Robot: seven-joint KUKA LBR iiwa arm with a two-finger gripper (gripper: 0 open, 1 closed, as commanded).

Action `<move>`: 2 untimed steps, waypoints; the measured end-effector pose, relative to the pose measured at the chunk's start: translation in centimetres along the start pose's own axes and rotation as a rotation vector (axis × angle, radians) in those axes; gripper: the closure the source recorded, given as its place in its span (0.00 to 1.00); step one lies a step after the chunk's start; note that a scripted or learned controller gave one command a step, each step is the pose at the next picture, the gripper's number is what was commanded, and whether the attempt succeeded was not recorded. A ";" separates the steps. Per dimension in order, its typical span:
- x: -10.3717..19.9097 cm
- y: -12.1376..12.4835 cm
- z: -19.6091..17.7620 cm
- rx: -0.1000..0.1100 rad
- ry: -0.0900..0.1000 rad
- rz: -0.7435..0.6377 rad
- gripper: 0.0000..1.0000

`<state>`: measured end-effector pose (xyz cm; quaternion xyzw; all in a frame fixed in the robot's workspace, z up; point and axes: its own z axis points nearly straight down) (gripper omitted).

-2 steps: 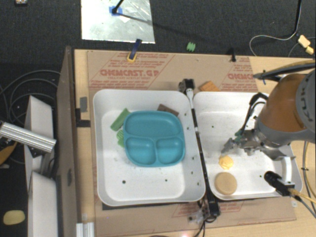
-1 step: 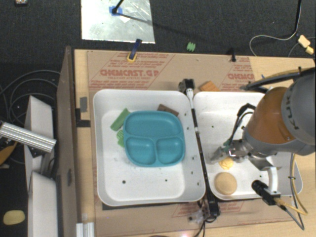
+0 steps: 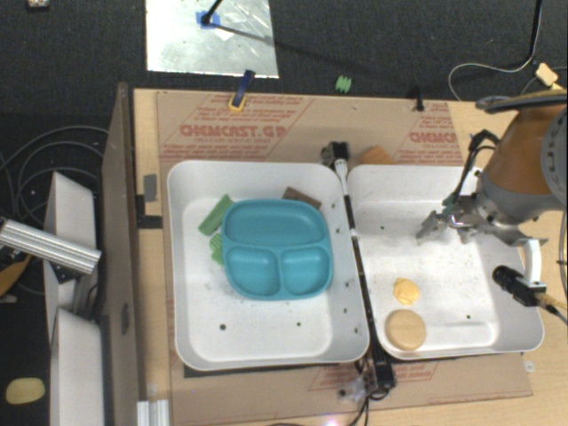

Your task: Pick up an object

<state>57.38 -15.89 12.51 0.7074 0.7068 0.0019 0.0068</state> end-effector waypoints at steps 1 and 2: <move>7.9 -3.9 1.2 0.015 0.011 -0.010 0.00; 3.6 -7.2 4.1 0.013 0.007 0.003 0.00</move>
